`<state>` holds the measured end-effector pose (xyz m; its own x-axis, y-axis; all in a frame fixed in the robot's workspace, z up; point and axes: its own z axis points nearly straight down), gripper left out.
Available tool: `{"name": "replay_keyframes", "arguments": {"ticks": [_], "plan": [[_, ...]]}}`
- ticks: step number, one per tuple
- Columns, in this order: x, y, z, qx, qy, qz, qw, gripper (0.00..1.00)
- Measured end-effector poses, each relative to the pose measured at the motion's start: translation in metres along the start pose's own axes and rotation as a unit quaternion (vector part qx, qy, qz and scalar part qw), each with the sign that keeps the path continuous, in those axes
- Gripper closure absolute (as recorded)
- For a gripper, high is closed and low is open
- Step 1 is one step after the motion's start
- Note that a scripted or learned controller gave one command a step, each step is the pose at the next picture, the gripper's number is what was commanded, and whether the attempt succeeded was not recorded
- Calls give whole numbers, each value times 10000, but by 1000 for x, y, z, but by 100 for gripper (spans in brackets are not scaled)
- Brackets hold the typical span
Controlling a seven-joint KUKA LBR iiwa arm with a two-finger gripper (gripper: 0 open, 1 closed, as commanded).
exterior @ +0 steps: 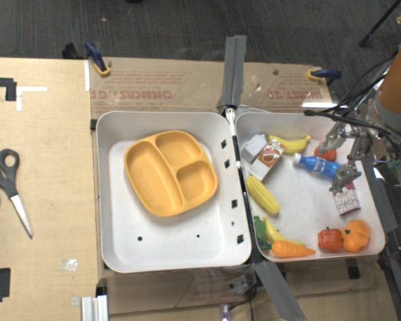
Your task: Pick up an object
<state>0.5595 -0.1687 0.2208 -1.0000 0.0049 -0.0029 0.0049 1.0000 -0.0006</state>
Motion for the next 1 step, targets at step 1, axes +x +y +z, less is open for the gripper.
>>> {"name": "replay_keyframes", "arguments": {"ticks": [1], "plan": [[-52, -24, 127, 3, -15, 426, 9991, 0]]}}
